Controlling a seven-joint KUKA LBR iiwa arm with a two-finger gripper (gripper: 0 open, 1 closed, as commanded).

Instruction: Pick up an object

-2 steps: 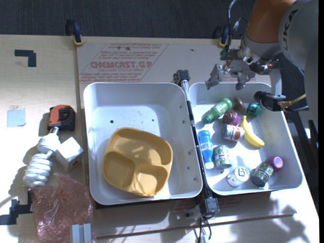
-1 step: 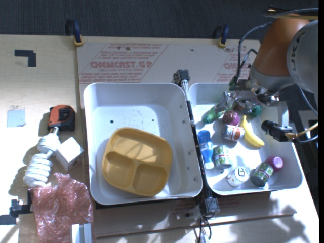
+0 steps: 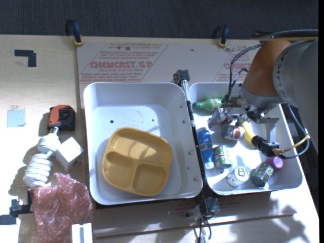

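1. A spiral light bulb (image 3: pixel 40 161), a tape measure (image 3: pixel 62 117) and crumpled pink wrap (image 3: pixel 61 199) lie on the bench, left of the bins.
2. The left bin (image 3: pixel 96 100) holds a yellow divided tray (image 3: pixel 136 161).
3. The right bin (image 3: pixel 291 178) holds the candidates: a blue bottle (image 3: pixel 205 145), a green bottle (image 3: pixel 206 104), small cans and jars.
4. The gripper (image 3: pixel 229 121) hangs low over that clutter, near a red-and-white can (image 3: pixel 234 132); whether it is open or closed cannot be made out. No object appears lifted; the pick looks undone.
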